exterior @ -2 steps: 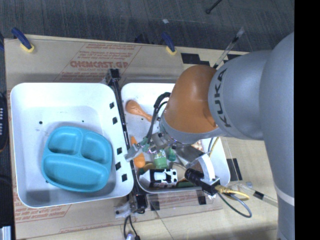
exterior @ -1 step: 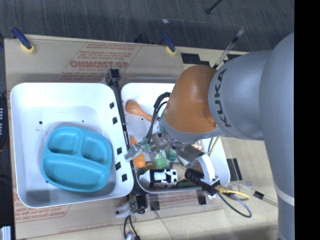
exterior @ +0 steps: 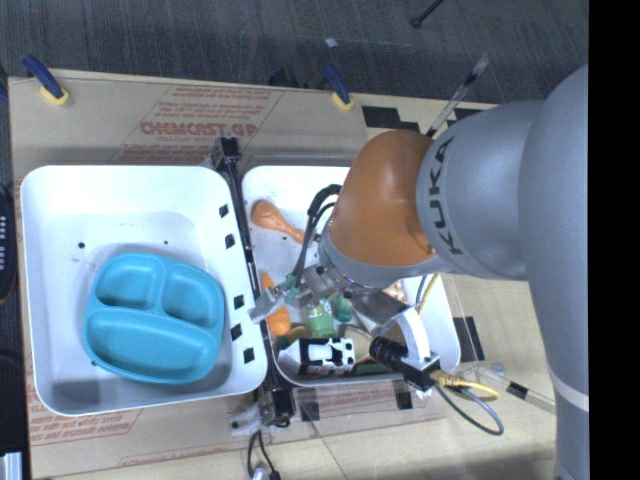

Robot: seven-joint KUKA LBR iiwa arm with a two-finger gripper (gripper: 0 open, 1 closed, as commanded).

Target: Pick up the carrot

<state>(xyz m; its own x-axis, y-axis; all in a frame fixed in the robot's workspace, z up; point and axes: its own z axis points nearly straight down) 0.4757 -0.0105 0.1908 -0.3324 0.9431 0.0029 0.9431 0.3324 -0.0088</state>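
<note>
A single fixed camera looks down at a slant on the table (exterior: 200,118), near enough that both white bins (exterior: 40,268) span the frame, with the arm (exterior: 520,188) looming large at right.

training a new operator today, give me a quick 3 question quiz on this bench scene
1. True or false: the blue divided plate lies in the same bin as the gripper.
2. Which bin has the arm reached into? A) left bin B) right bin C) neither
3. Fill in: an orange piece, probably the carrot, shows just beside the gripper near the bin's ____ wall.

Key
1. False: the plate is in the left bin; the gripper is low in the right one.
2. B
3. Left, the wall shared with the other bin. A tan wooden spoon lies farther back.
</note>
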